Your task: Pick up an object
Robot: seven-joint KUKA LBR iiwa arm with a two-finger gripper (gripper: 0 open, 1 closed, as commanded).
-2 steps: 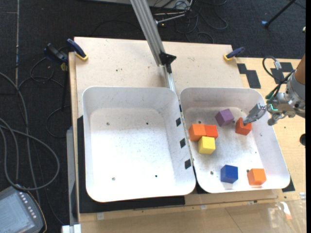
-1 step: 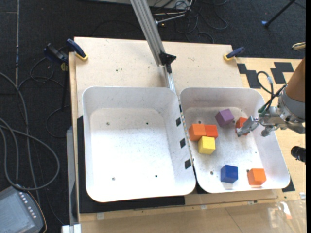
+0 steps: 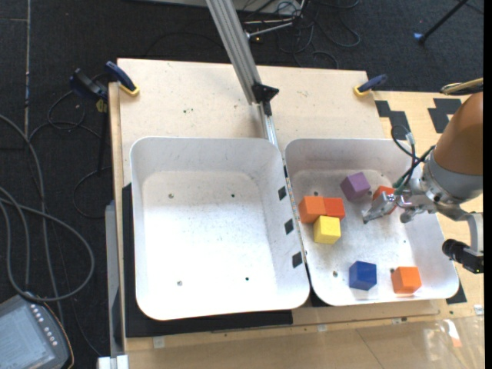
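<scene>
My gripper [image 3: 382, 204] hangs low in the right bin [image 3: 430, 241], near its right side, with the grey arm and orange band reaching in from the right. A small red block [image 3: 382, 194] lies right at the gripper's tip, partly hidden by it; whether it is held cannot be told. Left of the gripper lies a purple block [image 3: 355, 184]. Further left, an orange block [image 3: 311, 207], a red-orange block [image 3: 334, 206] and a yellow block [image 3: 327, 228] sit bunched together. A blue block [image 3: 363, 275] and another orange block [image 3: 406, 280] rest near the bin's front wall.
The left bin [image 3: 146, 206] stands beside the right one, and their walls meet in the middle. A slanted metal pole [image 3: 234, 41] rises from the bench behind the bins. Blue-and-yellow clamps [image 3: 121, 78] grip the bench's back corners.
</scene>
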